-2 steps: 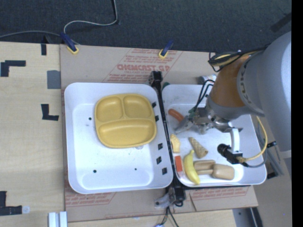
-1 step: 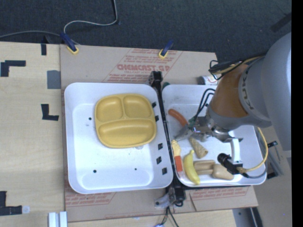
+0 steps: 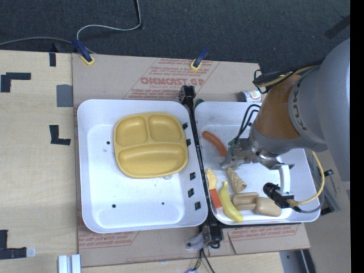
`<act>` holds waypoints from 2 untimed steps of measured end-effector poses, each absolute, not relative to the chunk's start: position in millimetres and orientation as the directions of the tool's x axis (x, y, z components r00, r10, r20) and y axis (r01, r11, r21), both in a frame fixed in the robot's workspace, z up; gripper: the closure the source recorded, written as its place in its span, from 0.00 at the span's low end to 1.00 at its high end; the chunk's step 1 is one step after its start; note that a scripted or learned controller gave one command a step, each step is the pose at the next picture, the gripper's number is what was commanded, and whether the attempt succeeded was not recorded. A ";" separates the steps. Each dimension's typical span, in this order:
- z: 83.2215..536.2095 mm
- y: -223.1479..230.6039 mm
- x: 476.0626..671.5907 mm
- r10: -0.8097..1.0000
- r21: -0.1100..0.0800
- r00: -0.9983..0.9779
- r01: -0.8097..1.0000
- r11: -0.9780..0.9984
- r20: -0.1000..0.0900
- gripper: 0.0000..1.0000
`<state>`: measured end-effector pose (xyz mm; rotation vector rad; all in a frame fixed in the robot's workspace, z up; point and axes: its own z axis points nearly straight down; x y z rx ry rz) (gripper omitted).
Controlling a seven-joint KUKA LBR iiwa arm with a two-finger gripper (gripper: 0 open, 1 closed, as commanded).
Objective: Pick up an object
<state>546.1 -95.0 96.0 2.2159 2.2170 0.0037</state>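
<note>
A: How much of the arm (image 3: 318, 107) can you make out?

B: Its upper part runs off the right edge. The wrist covers much of the right bin (image 3: 301, 223), so the floor beneath it is hidden.

A: And the end effector (image 3: 232, 158)?

B: Too blurred and tangled with cables; whether it grips anything, I cannot tell.

A: The small piece by the banana (image 3: 228, 203)?

B: An orange stick (image 3: 215, 198), too small to name. The pale lumps (image 3: 257, 202) beside it are equally unclear.

A: The bench (image 3: 34, 152)?

B: Cut off at the left and bottom edges
</note>
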 end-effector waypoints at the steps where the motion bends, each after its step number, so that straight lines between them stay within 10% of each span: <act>1: 95.9 -95.0 546.0 1.000 0.007 0.000 1.000 0.001 -0.003 0.00; 2: 105.0 -94.3 546.1 1.000 0.006 -0.001 1.000 0.001 -0.002 1.00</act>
